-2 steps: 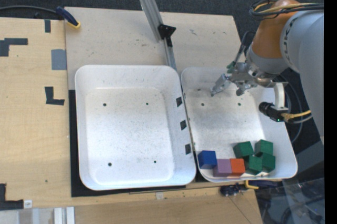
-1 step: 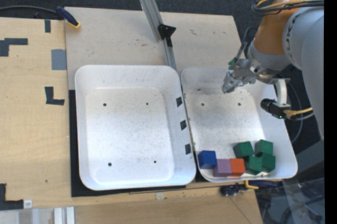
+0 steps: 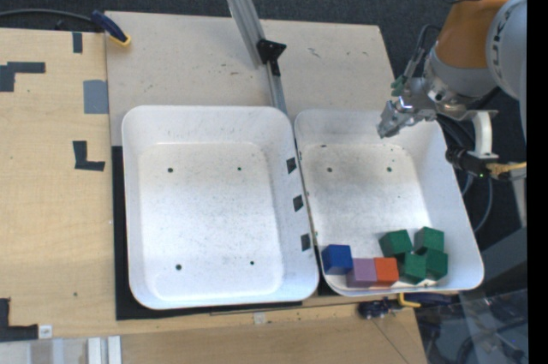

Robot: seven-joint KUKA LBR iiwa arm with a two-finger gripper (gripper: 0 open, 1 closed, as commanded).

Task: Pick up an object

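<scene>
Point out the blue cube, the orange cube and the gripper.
Blue cube (image 3: 337,258), camera view, its top face.
Orange cube (image 3: 386,270), camera view, its top face.
Gripper (image 3: 390,125), camera view, at its fingertips.

Light: bright, even, from overhead.
Shadows: faint, soft under bin rims.
Glare: mild on white bins (image 3: 210,118).
Focus: fairly sharp, slightly grainy; arm (image 3: 479,28) softer.

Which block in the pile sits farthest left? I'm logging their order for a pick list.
The blue block, at the left end of the cluster in the right bin; the purple block beside it lies further right.
</scene>
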